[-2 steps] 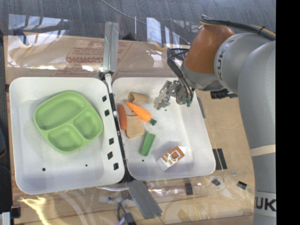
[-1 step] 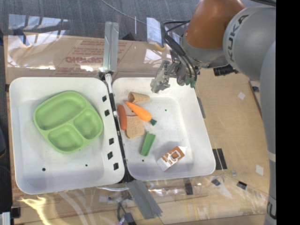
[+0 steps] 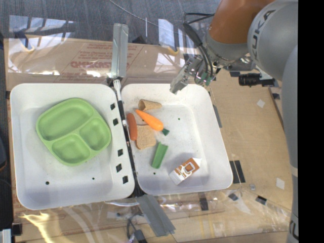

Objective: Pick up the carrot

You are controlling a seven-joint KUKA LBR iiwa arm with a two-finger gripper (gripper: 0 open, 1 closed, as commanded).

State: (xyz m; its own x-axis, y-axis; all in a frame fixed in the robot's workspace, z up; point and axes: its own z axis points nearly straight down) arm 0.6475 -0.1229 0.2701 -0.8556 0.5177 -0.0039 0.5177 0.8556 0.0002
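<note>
The arm (image 3: 263, 19) comes in from the upper right, its orange band high in the frame and the grey wrist bent down and to the left, so that the gripper (image 3: 179, 85) slants toward the far rim of the right bin (image 3: 215, 135). The tip sits over that back edge, near the bin's upper middle, apart from everything lying inside. Nothing is between its fingers; whether they are parted or closed cannot be told, since at this angle they read as one grey wedge.

The carrot (image 3: 150, 119) lies in the right bin's upper left part, orange body angled from upper left to lower right with its small green end toward the bin's centre. Its lower end rests against a slice of bread (image 3: 146, 138), and a tan cone-shaped piece (image 3: 149, 105) (possibly a bread roll) sits just behind it. A reddish sausage (image 3: 132, 126) lies along the bin's left wall, beside the bread. A green stick (image 3: 159, 155) and a small carton (image 3: 184, 170) lie nearer the front.

The left bin (image 3: 30, 176) holds a green divided plate (image 3: 74, 131).
</note>
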